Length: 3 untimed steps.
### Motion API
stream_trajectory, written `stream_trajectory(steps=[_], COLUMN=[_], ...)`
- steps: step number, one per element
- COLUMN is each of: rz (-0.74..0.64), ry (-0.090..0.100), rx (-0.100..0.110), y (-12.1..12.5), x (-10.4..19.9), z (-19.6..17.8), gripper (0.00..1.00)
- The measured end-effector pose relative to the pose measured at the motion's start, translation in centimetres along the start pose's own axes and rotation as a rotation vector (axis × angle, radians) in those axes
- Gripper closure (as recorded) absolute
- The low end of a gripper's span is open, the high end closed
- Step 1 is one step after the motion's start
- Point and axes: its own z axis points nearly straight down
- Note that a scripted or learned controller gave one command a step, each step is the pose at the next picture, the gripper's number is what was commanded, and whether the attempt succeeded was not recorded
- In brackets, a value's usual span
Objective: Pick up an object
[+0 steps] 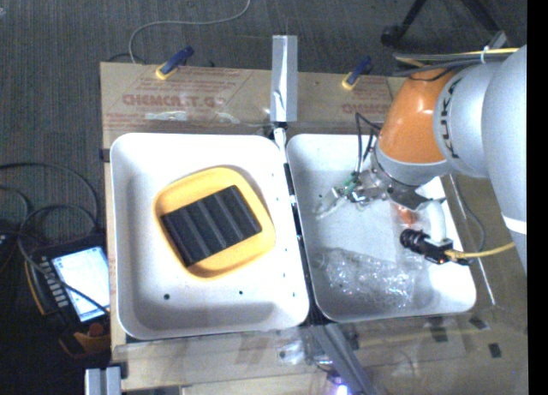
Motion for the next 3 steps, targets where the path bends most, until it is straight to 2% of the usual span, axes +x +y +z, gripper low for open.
stream_trajectory(steps=[1, 2, 3], rz=[0.068, 0.227, 0.069], ry=[-0.001, -0.003, -0.009], rx=[-0.002, -0.001, -0.009], y=[-1.3, -0.6, 0.1], x=[3.5, -3.6, -10.9], z=[-7.5, -8.3, -5.0], gripper=[0.0, 0.0, 0.0])
